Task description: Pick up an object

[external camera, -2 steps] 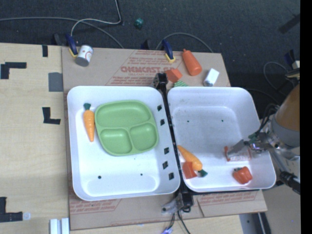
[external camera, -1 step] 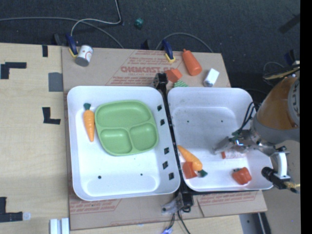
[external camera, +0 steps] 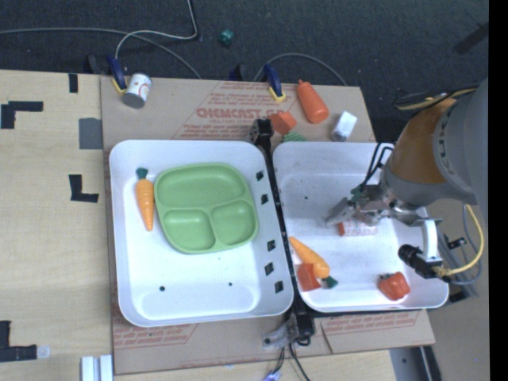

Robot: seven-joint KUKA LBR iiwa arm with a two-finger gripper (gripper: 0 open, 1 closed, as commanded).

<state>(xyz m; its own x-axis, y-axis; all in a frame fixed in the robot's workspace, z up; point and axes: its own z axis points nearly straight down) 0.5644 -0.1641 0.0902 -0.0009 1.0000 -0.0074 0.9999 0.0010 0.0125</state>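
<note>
Low in the right bin, the claw sits just over a small red-and-white object; I cannot tell how it stands or whether it has hold. At five o'clock lies a red piece, at seven a carrot. The left bin carries a green divided plate and another carrot.

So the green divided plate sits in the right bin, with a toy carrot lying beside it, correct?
Not quite. The camera view shows the green divided plate in the left bin, not the right one. The toy carrot does lie beside it, along its left side.
</note>
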